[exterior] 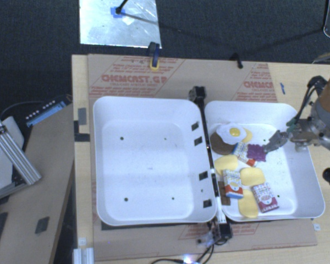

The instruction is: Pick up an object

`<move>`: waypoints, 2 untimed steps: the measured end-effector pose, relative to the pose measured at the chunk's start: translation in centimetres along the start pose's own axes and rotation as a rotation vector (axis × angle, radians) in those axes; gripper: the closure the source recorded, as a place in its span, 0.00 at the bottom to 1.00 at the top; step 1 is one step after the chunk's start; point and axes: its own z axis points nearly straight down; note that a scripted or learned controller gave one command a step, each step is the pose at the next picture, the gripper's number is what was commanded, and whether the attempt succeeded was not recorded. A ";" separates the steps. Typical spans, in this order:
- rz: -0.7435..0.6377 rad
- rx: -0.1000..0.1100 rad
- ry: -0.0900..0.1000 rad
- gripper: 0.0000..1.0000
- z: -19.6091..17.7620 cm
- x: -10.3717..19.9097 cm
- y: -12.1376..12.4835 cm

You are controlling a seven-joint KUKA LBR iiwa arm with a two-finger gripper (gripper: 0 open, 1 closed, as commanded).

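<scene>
The right bin point(297, 199) holds several toy foods: a fried egg point(231, 132) on a brown disc point(219, 143), a purple piece point(257, 151), yellow pieces point(251, 176), a small red and white carton point(233, 183) and a red packet point(265, 197). My gripper point(275, 140) reaches in from the right and hangs just right of the purple piece, low over the bin. Nothing shows between its fingers.
The left bin point(107, 202) lies beside the right one, joined by a black hinge strip point(201, 147). Both rest on a cardboard sheet point(132, 76). A yellow clamp point(154, 56) sits at the back. A metal frame point(11, 153) stands at the far left.
</scene>
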 end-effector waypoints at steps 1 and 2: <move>-0.006 0.013 0.005 0.00 13.0 5.8 -0.5; -0.001 -0.007 -0.004 0.00 15.0 5.6 4.2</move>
